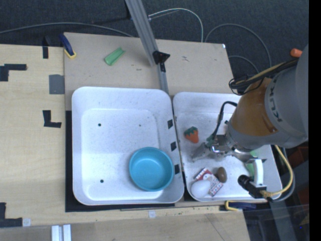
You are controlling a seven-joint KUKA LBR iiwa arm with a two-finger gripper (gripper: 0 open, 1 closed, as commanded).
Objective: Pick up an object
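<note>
Tool (202, 152) low in the right bin (200, 97), about mid-bin and toward its left half. The metal parts are blurred against the white floor; cannot tell whether it is set wide or narrow. Nothing can be made out in its grip.

Arm (261, 114) enters from the right; its orange band sits over the right side of that bin.

Loose items, all in the right bin:
- toy strawberry (191, 133), orange-red with a green top, just beyond the tool toward the bin's far left; apart from it, though near.
- brown object (221, 174), small and rounded, near side of the tool, not touching it.
- red-and-white packet (203, 174), just left of the brown object.
- white egg-shaped object (200, 189), against the near wall, touching the packet.

Left bin (100, 134): blue bowl (151, 168), upright, in the near right corner.

Bench (200, 64) beyond the bins: green block (114, 56) lying flat; blue-and-yellow clamp (67, 45) at the far left corner; grey pole (142, 24) slanting down to where the bins meet.
</note>
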